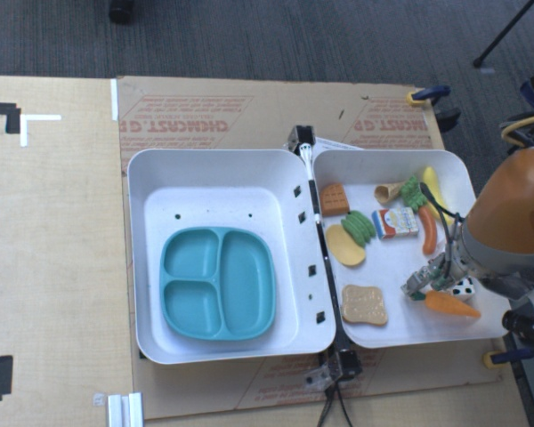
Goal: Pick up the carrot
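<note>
The orange carrot (452,304) lies near the front right corner of the right bin (400,332), pointing right, next to a small white die (464,289). My gripper (425,282) is low inside this bin, just left of and slightly above the carrot's thick end. It is close to or touching the carrot. The arm's orange band (514,205) and grey wrist hang over the bin's right edge and hide part of it.
The right bin also holds a bread slice (364,304), a yellow chip (345,245), a green pod (359,227), a brown waffle (334,199), a cone (389,191), a banana (432,188), a red-and-white carton (396,222) and an orange sausage (428,230). In the left bin (142,238) sits a teal divided plate (219,283).
</note>
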### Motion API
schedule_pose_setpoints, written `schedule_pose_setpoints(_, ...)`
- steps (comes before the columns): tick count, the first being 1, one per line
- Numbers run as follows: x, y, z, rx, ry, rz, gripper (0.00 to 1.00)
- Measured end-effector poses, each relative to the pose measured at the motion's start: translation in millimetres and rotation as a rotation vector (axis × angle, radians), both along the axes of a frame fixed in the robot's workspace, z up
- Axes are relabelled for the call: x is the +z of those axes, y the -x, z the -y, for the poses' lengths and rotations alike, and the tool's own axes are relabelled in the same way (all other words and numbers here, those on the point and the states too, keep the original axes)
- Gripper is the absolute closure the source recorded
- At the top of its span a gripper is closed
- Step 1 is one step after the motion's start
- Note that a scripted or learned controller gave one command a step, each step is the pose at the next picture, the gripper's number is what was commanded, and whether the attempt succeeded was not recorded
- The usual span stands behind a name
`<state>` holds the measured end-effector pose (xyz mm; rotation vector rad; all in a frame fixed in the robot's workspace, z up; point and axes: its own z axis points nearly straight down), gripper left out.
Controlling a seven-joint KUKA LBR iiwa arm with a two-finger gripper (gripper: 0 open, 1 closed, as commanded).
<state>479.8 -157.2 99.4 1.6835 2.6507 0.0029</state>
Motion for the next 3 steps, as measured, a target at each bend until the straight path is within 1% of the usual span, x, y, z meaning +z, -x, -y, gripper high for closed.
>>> schedule_pose_setpoints(1, 8.8, -2.2, 0.0, -0.006, 0.0, 0.004, 1.0)
schedule_pose_setpoints(2, -7.9, 1.3, 19.5, 0.276, 0.0, -0.002, 1.0)
schedule_pose_setpoints(3, 1.3, -1.3, 19.4, 0.27, 0.001, 0.004, 1.0)
